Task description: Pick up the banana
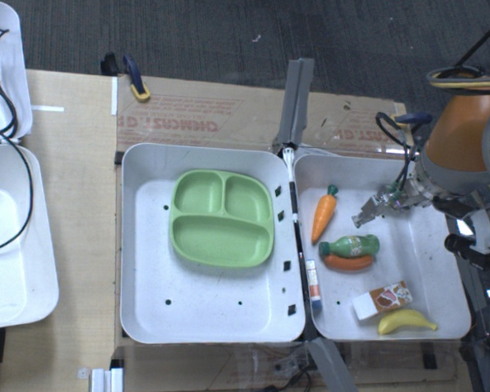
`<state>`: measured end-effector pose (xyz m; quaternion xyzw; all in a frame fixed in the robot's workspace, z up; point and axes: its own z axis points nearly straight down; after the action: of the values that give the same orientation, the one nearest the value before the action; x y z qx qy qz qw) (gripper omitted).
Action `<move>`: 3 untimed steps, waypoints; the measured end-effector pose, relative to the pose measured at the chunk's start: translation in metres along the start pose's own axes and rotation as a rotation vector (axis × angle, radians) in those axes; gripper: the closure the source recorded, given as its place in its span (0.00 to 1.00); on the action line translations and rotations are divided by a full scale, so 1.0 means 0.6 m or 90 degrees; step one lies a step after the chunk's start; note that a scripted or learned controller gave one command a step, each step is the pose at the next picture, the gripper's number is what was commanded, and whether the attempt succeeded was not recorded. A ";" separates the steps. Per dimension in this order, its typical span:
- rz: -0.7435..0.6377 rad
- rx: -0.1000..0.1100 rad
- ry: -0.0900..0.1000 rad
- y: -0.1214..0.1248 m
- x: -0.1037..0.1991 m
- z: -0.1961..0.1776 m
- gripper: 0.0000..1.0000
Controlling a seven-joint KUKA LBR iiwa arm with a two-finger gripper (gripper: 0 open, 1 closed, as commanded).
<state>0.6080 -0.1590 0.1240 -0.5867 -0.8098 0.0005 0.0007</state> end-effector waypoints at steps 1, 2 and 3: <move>-0.035 -0.001 -0.001 -0.130 -0.069 -0.061 0.00; 0.041 0.000 0.000 -0.237 -0.033 -0.014 0.00; 0.007 -0.014 -0.010 -0.219 -0.012 0.031 0.00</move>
<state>0.4852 -0.2066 0.1059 -0.5909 -0.8067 -0.0040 -0.0120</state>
